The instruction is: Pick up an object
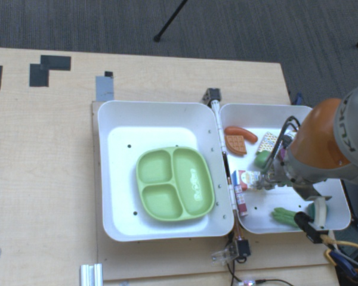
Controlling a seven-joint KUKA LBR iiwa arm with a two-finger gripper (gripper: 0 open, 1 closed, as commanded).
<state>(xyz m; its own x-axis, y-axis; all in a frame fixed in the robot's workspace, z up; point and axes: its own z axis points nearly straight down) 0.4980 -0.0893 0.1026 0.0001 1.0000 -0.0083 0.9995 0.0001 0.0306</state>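
Hand (264, 180) low in right bin (340, 216), finger state can't be told, just beside a small carton (249, 177) near the divider. Left bin (107, 177) holds green divided plate (175, 183); right bin also has orange waffle toy (235, 143), red sausage (241, 132), green pepper (282, 215).

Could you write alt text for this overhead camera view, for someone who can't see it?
A grey and orange robot arm reaches into the right white bin among small toy foods, while a green divided plate lies in the left white bin.
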